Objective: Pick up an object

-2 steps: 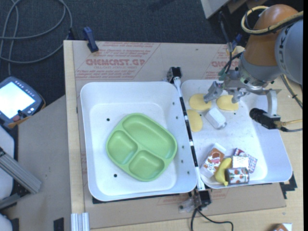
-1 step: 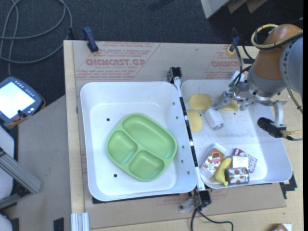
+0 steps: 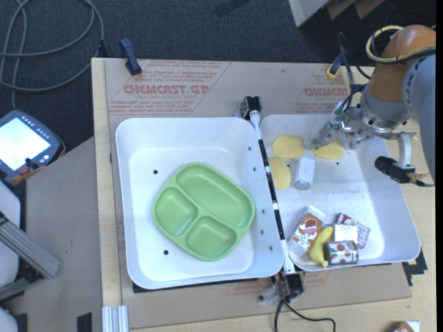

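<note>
where the view begins at the left, a tablet-like screen (image 3: 24,144) lies off the bench (image 3: 187,92), and grey cables (image 3: 48,26) loop on the dark floor above it. a blue clamp (image 3: 129,56) grips the bench's far left corner. the left bin (image 3: 131,140) holds a light green divided plate (image 3: 203,211) with three compartments, lying flat near the bin's middle.

a black seam with a clip at each end runs between the two bins. just right of it, in the right bin (image 3: 387,206), a yellow rounded piece (image 3: 288,145) lies near the far wall, with a second yellow piece (image 3: 280,173) just below it, close to the seam. a small grey cylinder (image 3: 303,173) lies beside these two, touching or nearly touching the lower one. toward the near end of the bin sits a cluster: a small carton with a red and white print (image 3: 306,229), a yellow banana (image 3: 320,245) leaning against it, a red printed can (image 3: 341,252) on its side, and another small printed box (image 3: 351,231) just behind the can.

farther right, the pincer (image 3: 331,140) is low in the far part of the right bin, its tip at a third yellow piece (image 3: 330,151); whether it is wide, narrow, or gripping that piece cannot be told. the grey arm (image 3: 398,95) with its orange band (image 3: 405,47) rises behind it at the right edge.
</note>
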You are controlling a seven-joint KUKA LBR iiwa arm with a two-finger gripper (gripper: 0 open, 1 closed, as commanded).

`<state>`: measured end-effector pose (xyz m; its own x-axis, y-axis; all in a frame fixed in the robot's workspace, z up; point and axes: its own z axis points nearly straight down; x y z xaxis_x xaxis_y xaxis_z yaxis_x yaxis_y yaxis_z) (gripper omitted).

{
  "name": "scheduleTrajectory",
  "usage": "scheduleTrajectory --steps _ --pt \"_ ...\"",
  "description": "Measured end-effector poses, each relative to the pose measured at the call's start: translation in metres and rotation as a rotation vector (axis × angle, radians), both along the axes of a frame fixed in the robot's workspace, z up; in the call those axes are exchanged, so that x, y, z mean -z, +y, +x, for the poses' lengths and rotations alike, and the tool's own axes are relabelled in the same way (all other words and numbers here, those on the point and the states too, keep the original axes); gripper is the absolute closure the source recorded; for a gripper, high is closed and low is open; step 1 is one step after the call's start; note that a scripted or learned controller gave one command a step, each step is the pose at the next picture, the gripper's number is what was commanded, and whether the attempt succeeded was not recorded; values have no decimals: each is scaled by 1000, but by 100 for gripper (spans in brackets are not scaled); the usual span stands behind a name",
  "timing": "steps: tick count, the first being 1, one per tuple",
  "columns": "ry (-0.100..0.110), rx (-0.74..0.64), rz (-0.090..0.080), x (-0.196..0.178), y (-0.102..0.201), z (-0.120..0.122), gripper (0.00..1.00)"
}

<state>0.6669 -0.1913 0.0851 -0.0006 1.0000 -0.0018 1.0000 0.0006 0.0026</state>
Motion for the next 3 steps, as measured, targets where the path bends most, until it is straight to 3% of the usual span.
scheduleTrajectory --steps 1,2,3 --pt "-4 -2 -3 -11 0 1 100" --pt "1 -1 2 -52 76 0 100" --pt "3 -1 1 -51 75 0 0"
